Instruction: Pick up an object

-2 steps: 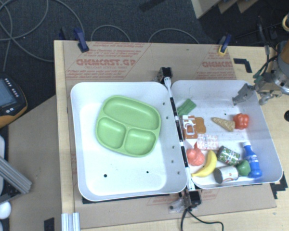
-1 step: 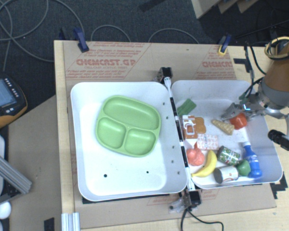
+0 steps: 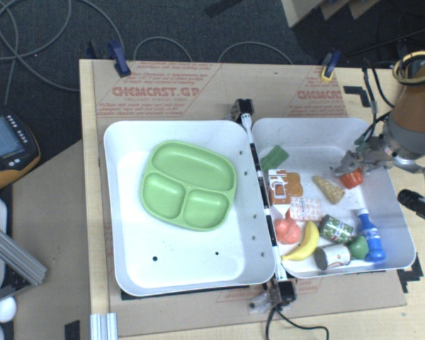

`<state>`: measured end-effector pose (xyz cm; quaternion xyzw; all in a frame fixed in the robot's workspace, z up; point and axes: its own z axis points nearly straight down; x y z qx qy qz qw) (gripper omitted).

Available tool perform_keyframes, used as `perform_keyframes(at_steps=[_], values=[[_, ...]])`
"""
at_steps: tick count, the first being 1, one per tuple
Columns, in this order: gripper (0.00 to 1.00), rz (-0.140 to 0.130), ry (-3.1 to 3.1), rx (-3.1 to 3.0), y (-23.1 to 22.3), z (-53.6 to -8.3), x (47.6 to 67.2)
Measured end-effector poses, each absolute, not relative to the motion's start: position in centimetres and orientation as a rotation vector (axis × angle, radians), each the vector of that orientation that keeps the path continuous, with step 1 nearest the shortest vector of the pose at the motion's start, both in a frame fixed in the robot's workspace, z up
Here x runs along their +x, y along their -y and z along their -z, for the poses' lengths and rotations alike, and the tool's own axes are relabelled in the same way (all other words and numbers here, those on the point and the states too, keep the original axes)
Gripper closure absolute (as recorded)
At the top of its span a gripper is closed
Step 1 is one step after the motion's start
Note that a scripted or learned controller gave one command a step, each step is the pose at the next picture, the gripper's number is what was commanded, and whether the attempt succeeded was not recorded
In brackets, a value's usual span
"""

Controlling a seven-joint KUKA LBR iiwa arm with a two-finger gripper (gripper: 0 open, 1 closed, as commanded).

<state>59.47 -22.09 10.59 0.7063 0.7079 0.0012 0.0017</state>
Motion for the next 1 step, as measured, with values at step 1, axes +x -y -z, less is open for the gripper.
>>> perform_keyframes(at_steps=[1], values=[[1.0,-0.004,-2.223,2.218,12.03,-13.06,63.38]])
